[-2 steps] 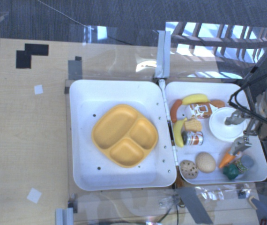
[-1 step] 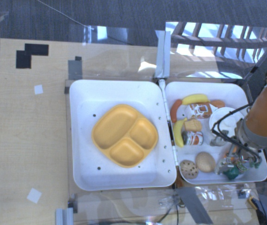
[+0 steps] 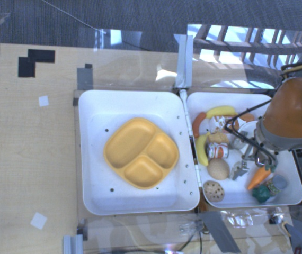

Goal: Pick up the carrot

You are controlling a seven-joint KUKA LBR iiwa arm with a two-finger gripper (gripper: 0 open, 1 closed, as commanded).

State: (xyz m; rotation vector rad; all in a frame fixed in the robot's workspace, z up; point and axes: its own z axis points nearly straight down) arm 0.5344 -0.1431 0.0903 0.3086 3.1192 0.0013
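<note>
One carrot [image 3: 258, 178] lies near the right bin's [image 3: 294, 197] front rim, the claw [image 3: 246, 165] seemingly open beside it.

Divided plate [image 3: 142, 153] in left bin [image 3: 95, 194], carrot [image 3: 258, 177] in right bin [image 3: 294, 192], beside claw [image 3: 242, 168]

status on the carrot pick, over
Gripper low in right bin, nothing seen between fingers. Carrot lying just right of it, not lifted. Crowded: egg, can, bananas close on the left.
</note>
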